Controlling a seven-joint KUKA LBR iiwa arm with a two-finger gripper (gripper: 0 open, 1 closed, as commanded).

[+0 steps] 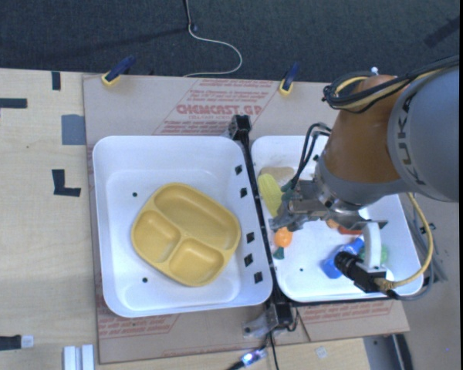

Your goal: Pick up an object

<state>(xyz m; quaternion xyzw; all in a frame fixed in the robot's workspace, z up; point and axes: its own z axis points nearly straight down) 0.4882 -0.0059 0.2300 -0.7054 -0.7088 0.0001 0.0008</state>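
My gripper hangs low over the left part of the right bin, under the grey and orange arm. A yellow-green object lies just up-left of it against the bin's left wall. Right below the gripper sits a small orange object. Nothing can be seen held by it. A blue object lies toward the bin's front, and a beige piece shows behind the yellow-green one. The arm hides the middle and back of this bin.
The left bin holds a yellow divided tray. A black divider with clips runs between the two bins. A small red-orange bit peeks from under the wrist.
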